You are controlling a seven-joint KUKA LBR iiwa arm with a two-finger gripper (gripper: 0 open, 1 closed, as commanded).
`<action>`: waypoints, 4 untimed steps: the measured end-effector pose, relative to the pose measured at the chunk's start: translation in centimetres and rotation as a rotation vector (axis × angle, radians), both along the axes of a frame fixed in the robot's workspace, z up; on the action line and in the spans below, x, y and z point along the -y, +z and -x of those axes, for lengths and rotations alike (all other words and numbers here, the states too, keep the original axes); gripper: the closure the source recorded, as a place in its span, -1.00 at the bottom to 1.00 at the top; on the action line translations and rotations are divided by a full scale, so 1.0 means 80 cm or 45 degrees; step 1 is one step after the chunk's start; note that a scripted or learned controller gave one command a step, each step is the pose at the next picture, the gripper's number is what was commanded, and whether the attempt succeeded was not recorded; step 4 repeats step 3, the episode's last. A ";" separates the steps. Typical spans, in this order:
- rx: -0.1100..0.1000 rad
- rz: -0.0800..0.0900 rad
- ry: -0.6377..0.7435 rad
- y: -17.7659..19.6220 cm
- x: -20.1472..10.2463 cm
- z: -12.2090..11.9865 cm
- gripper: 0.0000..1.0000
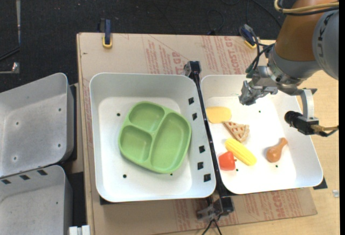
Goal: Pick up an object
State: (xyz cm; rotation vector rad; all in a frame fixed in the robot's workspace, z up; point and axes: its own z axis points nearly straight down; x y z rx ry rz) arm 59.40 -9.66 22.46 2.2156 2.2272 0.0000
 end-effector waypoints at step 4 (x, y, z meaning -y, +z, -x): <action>0.003 -0.001 0.001 0.016 -0.197 -0.033 1.00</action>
